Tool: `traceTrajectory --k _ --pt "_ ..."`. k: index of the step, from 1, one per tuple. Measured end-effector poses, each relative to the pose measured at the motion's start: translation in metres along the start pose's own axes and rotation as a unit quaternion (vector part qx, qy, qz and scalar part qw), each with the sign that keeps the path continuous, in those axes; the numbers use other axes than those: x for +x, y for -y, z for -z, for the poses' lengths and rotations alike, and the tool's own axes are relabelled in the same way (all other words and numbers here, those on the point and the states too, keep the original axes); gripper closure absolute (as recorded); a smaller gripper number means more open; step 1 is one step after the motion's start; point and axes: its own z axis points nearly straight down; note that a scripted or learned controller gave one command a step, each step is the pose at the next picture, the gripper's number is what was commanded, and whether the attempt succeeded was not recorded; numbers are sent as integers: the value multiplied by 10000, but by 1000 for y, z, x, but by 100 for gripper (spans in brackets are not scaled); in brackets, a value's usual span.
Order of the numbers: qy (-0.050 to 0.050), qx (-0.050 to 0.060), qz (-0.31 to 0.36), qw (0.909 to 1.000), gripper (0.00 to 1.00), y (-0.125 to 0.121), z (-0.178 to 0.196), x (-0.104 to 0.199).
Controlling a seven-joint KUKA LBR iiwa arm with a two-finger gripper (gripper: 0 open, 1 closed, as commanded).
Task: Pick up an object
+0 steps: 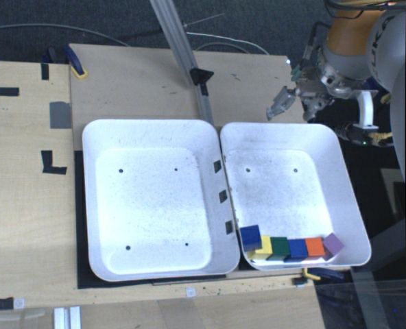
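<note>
The gripper [295, 107], its fingers' state unclear, should drop straight onto the blue block [249, 236] by the right bin's [326, 190] near edge.

White bins [148, 132]; orange-banded grey arm [367, 19]

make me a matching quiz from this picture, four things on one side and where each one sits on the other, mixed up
Things:
1. purple block
2. hand
3. orange block
4. blue block

Places:
A. left end of the row of blocks, near the wall between the two bins
B. above the bench, beyond the far rim of the right bin
C. right end of the row, in the near right corner of the right bin
D. in the row, just left of the purple block

Pairs: 1-C, 2-B, 3-D, 4-A
</note>
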Motion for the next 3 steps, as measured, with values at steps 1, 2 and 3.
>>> traceTrajectory --k 1,2,3 --pt "-24 -41 40 10000 0 77 104 112" --pt "-11 58 -4 10000 0 182 -58 126" --pt "-27 -36 44 10000 0 158 35 229"
